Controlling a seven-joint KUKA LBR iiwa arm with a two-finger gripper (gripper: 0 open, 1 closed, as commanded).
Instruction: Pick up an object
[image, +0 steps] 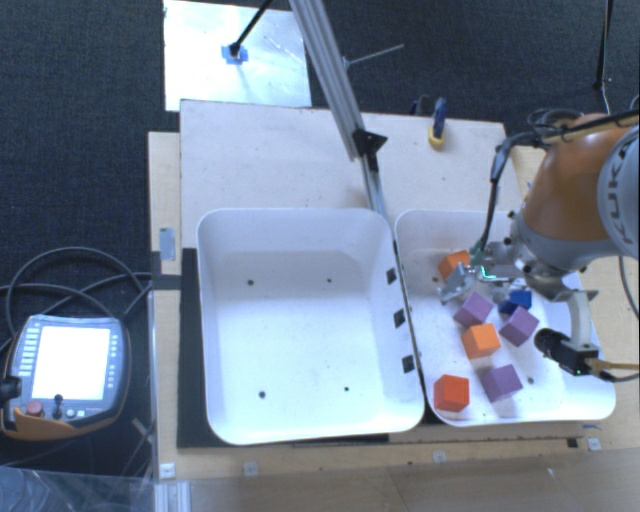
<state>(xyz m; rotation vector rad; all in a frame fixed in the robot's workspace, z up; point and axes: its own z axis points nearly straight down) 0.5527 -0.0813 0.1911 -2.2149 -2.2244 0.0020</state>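
Nearest you, in the right bin (600, 405), count three orange cubes: one at six o'clock (452, 392), one mid-bin (481, 340), one at eleven o'clock (453, 264). Three purple cubes too: one low (501, 381), one at centre-right (519, 326), one just above the middle orange (473, 308). One blue cube (518, 298) sits half hidden under the arm. You're at the approach step: the gripper (457, 287) hangs low between the far orange and upper purple; whether it is wide or narrow you cannot tell. Next it probably needs to settle on one cube and lift. The left bin (215, 330) lies at nine o'clock on the counter (300, 150)
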